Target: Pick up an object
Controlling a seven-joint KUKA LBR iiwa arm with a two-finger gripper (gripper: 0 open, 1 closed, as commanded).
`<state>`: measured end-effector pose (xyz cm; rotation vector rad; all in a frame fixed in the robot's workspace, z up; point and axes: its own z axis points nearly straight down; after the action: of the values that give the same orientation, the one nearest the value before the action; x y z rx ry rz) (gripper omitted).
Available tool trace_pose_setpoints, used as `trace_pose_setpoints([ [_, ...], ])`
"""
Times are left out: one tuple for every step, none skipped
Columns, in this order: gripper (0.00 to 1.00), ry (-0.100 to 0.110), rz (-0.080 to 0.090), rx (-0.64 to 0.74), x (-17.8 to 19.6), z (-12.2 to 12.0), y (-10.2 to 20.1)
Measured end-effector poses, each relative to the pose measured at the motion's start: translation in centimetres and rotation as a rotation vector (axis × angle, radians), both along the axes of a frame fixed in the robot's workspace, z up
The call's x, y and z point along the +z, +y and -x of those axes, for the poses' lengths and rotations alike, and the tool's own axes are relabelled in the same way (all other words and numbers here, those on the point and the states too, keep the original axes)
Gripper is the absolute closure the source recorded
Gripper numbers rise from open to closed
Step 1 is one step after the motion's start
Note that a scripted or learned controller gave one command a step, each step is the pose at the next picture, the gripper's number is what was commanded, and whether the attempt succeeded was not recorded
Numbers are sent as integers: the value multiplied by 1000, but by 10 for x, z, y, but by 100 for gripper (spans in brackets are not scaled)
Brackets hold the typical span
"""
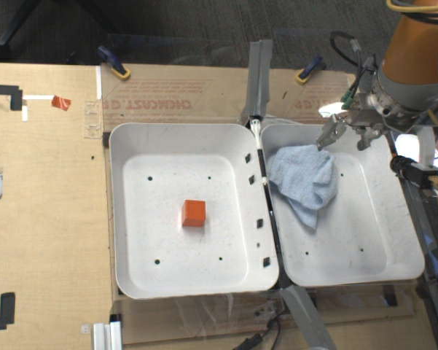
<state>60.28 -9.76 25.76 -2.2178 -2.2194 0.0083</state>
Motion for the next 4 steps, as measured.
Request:
trace_pose_setpoints([
  [0,1,-2,86,-70,81,26],
  [0,0,-2,64,-141,49,-23],
  [0,-7,-2,72,-166,12,-19],
  [100,-6,-3,69,-159,12,-19],
])
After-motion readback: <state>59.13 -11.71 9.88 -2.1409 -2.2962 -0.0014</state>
